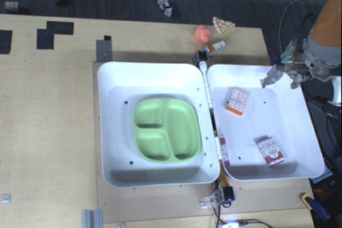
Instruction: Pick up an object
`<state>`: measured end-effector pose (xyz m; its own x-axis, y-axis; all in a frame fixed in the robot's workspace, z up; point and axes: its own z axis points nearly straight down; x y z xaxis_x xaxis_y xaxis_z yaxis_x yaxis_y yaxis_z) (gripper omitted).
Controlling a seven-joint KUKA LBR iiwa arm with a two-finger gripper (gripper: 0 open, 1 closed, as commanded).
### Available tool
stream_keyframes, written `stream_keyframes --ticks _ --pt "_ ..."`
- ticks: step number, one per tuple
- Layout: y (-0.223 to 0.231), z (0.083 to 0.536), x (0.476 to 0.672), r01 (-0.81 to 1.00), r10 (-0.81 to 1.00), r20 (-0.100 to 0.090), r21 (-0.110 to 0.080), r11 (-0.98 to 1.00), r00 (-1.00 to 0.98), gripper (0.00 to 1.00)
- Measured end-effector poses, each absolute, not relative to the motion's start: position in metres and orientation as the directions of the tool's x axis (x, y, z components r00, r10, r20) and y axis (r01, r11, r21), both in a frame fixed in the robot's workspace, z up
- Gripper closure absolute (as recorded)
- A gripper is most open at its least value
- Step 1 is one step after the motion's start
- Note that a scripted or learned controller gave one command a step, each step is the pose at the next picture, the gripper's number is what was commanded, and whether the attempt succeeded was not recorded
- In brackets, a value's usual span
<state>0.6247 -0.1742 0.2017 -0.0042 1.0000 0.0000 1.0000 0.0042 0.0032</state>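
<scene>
1. nearest the camera, in the right bin [304, 136], lies a small carton with a red end [270, 150]; its long axis slants from upper left to lower right, red end toward the bin's near rim.
2. level with it, the left bin [115, 131] holds a green divided tray [166, 129] with three compartments, the long one on its right side.
3. farther back in the right bin lies a second small carton with an orange end [236, 101], lying flat and well apart from the first; its long axis runs nearly straight away from the camera, leaning a little right at the top, orange end nearer.
4. my pincer [283, 76] hangs over the right bin's far right corner, two fingers spread apart with nothing between them, well apart from both cartons.
5. beyond the bins, on the counter [48, 115], sit a pink ball [202, 33] and a wedge-shaped toy [223, 25].
</scene>
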Motion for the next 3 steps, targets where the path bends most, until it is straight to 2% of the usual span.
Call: stream_keyframes --ticks 1,2,3 --pt "-0.150 0.086 0.581 1.000 1.000 -0.001 0.006 0.003 -0.003 0.00" --pt "-0.112 0.087 0.529 1.000 1.000 -0.001 0.009 0.001 -0.001 0.00" --pt "-0.112 0.099 0.531 1.000 1.000 -0.003 0.015 0.003 -0.003 1.00"
